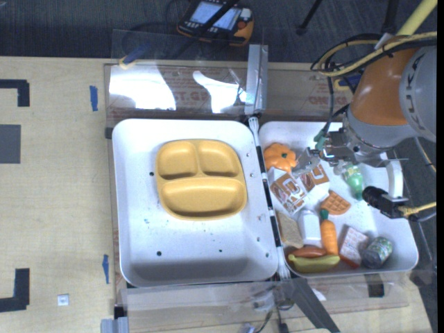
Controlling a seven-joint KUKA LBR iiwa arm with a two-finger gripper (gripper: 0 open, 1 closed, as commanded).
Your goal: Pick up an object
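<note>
text: none legible | pendant screen (pixel 214 14): too blurred to read

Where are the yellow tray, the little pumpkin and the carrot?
yellow tray (pixel 201 179), camera view, middle of its dividers.
pumpkin (pixel 279 157), camera view, its orange body.
carrot (pixel 329 236), camera view, mid-length of the orange root.

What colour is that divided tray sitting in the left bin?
The divided tray is yellow, a mustard shade, seen best in the camera view from above.
</note>
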